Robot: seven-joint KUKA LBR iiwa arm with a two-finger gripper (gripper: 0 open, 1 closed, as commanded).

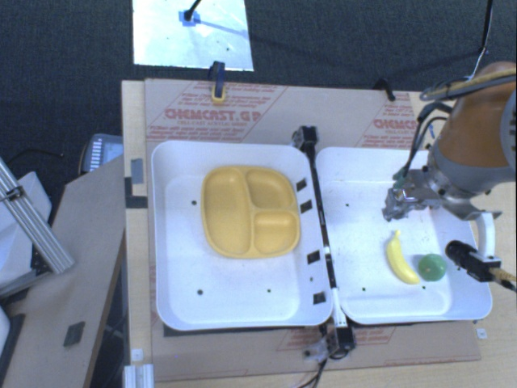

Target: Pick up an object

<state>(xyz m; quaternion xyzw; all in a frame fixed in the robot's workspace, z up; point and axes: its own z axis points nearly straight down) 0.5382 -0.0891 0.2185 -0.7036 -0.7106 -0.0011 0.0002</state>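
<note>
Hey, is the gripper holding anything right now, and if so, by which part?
Nothing is held. The gripper hangs above bare floor of the right bin, apart from the banana and the green ball lying nearer the camera.

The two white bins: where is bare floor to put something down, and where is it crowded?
Right bin: bare along its left half, from the divider across to the banana. Crowded at its right, where the banana, the green ball and the gripper sit close. Left bin: the yellow tray fills the middle; bare strips remain along the left wall and near edge.
</note>
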